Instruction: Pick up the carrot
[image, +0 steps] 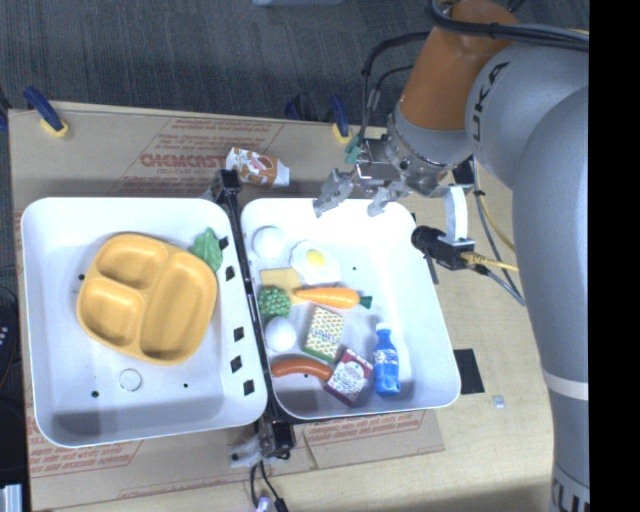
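The carrot (328, 296) is orange with a green stub at its right end and lies flat near the middle of the right bin (425, 300). My gripper (352, 200) hangs over the bin's far edge, above and behind the carrot, well apart from it. Its two fingers (327, 198) are spread open with nothing between them.
Around the carrot lie a fried egg (317, 262), a broccoli piece (273, 301), a white egg (279, 333), a patterned packet (324, 333), a sausage (298, 368), a red box (347, 378) and a blue bottle (386, 362). The left bin holds a yellow divided plate (147, 296).
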